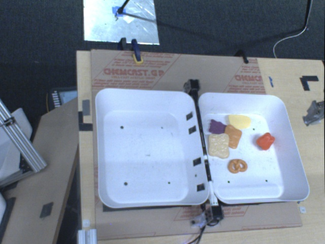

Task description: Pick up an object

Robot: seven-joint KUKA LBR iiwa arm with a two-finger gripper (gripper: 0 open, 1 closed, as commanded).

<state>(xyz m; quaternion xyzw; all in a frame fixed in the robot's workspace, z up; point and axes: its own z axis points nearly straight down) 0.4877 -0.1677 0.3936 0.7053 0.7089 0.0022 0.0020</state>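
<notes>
Red toy piece (265, 141) is the item lying closest to your gripper (314, 112), which sits at the bench's right edge, outside the right bin (298, 173) and well apart from it. You cannot tell whether the gripper is spread or closed. Farther left in that bin you see a yellow piece (239, 121), an orange piece (233, 136), a purple piece (217, 126), a beige cracker (219, 146) and a pretzel (237, 165). Beyond lies the left bin (147, 98).

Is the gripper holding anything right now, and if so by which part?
Nothing is held. The gripper sits at the right edge, outside the right bin, and all the items lie in that bin.
</notes>
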